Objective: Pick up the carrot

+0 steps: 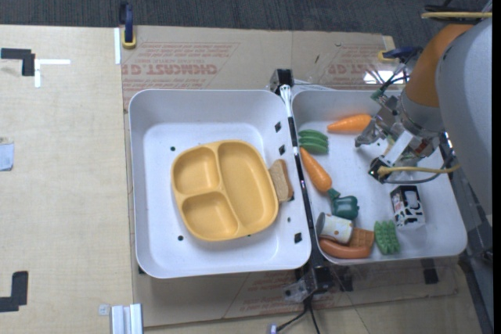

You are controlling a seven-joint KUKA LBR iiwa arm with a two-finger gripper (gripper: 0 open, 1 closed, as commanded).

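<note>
An orange carrot with a green leafy end lies slanted along the left side of the right bin. A second orange, carrot-shaped piece lies near that bin's back wall. My gripper hangs over the middle of the right bin. It is just right of and below the back orange piece, and about a hand's width right of the slanted carrot. It has nothing that I can see in its grasp.
The right bin also holds a green pepper, a black-and-white carton, a green ridged piece, a white can and a sausage. The left bin holds a yellow divided plate and a bread slice.
</note>
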